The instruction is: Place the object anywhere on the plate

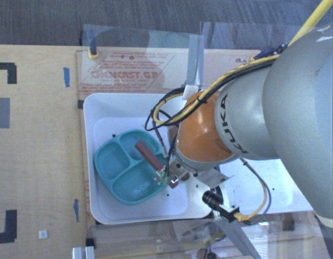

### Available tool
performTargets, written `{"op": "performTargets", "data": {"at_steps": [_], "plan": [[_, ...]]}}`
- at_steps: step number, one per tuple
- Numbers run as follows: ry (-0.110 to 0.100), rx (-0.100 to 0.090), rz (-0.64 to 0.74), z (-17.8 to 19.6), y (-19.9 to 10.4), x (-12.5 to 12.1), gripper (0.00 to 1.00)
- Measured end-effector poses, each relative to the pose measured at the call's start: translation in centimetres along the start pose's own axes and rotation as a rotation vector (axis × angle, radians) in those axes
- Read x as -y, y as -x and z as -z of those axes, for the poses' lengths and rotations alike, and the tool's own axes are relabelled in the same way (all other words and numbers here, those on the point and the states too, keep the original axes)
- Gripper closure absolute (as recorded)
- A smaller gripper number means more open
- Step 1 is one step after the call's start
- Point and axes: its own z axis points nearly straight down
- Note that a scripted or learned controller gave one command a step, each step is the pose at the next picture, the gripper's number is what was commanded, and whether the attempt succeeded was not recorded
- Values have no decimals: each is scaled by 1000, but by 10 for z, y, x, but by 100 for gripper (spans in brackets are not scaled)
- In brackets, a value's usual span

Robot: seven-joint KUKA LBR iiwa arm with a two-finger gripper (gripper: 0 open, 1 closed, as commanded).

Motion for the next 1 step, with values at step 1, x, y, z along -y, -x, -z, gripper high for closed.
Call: {"op": "performTargets", "data": {"at_steps": [1], "plan": [[-4, -8, 7, -2, -5, 0, 0]]}}
